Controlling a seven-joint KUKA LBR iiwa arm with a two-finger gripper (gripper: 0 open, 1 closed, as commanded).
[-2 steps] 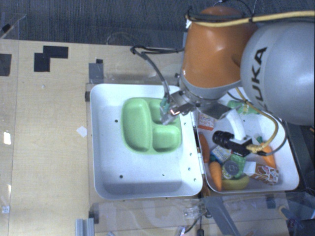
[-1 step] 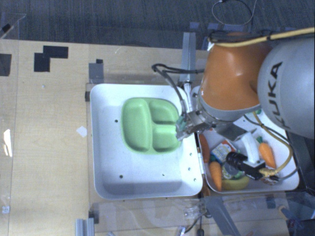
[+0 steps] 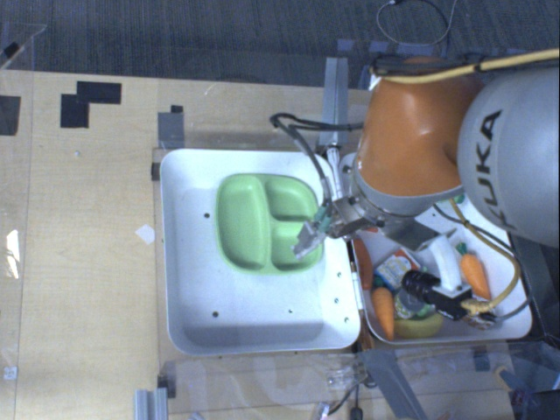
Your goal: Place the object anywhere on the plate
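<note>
Reaches in from the right as a thick grey arm (image 3: 512,173), with an orange band (image 3: 407,138) above the wrist, passing over the back of the right bin (image 3: 523,326). Bends down and to the left across the wall between the two bins. Ends in the gripper (image 3: 308,237), tilted, pointing down and leftward over the right edge of the green plate (image 3: 249,226), above its front right compartment. Cannot tell whether spread or pressed together, nor whether pinching anything: too small and blurred there. Cannot tell either whether touching the plate or hanging just over it.

Sits, as for the plate, in the left bin (image 3: 188,309), nearer the back wall and the right wall.

Cannot tell which of the loose things is the one to place. Lying in the right bin: a carrot (image 3: 473,274) toward the right wall, a second carrot (image 3: 382,311) by the left wall near the front, a yellow-green fruit (image 3: 420,326) just beside it at the front wall, a red and white packet (image 3: 398,265) behind them.
</note>
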